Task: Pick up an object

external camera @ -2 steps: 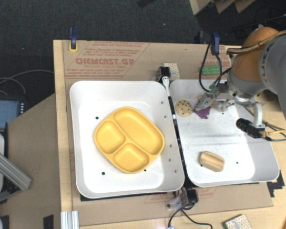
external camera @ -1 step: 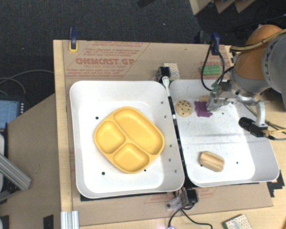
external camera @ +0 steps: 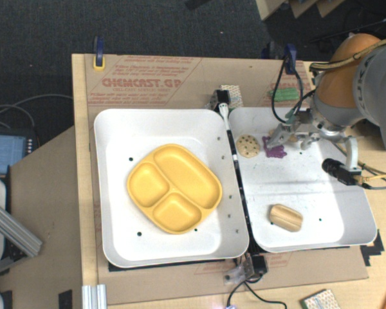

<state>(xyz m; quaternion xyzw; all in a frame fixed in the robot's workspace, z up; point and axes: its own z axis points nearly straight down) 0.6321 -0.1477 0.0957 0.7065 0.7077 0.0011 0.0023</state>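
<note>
The right bin [external camera: 309,192] holds three objects. A round tan cookie-like disc [external camera: 247,145] lies at its far left, a small purple piece [external camera: 275,149] sits just right of the disc, and a tan bread-roll shape [external camera: 285,217] lies near the front. My gripper [external camera: 284,136] is low over the bin's far part, right above and touching or nearly touching the purple piece. The grey arm with its orange band [external camera: 347,76] comes in from the upper right.
A yellow three-compartment plate [external camera: 174,188] lies in the middle of the left bin [external camera: 112,147]. A black part with cables [external camera: 340,170] hangs over the right bin's right side. A raised divider [external camera: 235,172] separates the bins. Cardboard surrounds them.
</note>
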